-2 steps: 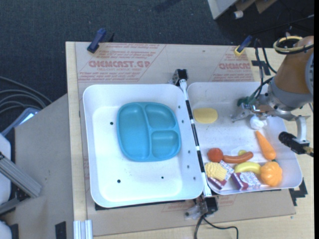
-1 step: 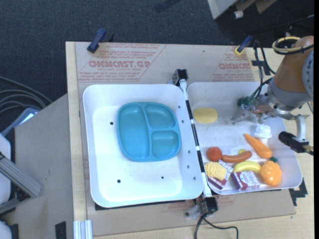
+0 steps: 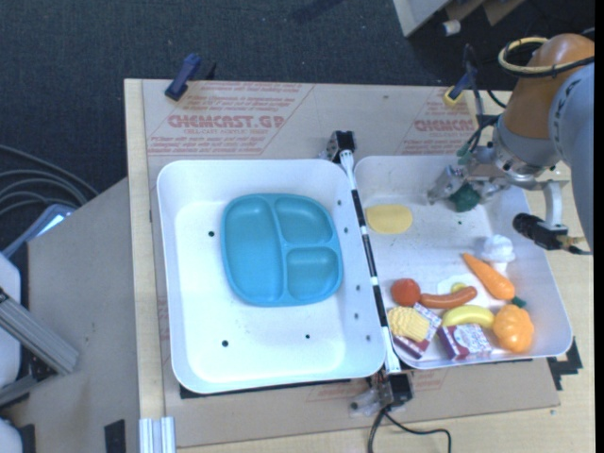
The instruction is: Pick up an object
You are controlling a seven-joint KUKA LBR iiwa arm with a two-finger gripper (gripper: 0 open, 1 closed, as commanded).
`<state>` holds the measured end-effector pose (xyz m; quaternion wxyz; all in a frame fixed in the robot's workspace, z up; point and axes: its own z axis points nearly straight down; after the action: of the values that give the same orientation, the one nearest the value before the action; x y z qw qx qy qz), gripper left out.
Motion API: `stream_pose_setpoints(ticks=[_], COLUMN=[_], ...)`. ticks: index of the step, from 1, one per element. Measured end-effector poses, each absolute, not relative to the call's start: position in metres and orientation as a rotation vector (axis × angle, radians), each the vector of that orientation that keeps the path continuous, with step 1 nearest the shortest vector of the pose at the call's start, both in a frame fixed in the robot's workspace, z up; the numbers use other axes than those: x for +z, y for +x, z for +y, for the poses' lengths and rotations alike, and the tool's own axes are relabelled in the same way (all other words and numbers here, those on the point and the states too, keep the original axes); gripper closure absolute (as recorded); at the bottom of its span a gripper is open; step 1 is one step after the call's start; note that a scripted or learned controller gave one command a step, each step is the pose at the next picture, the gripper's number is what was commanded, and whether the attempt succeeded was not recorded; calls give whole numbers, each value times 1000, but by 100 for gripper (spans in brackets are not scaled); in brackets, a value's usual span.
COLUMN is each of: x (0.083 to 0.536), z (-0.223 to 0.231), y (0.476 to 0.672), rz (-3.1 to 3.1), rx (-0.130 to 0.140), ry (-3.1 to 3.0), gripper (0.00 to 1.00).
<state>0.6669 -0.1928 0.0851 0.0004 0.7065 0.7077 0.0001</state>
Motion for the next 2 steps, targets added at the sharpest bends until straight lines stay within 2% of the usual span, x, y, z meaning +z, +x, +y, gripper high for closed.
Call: stream_pose_setpoints(ticks=[1,2], x=[96,230], z=[-193,-97], y=[667,618], rz=[2221,2222], rx=[-2,3], ry=[2216,2219], gripper=[100,100])
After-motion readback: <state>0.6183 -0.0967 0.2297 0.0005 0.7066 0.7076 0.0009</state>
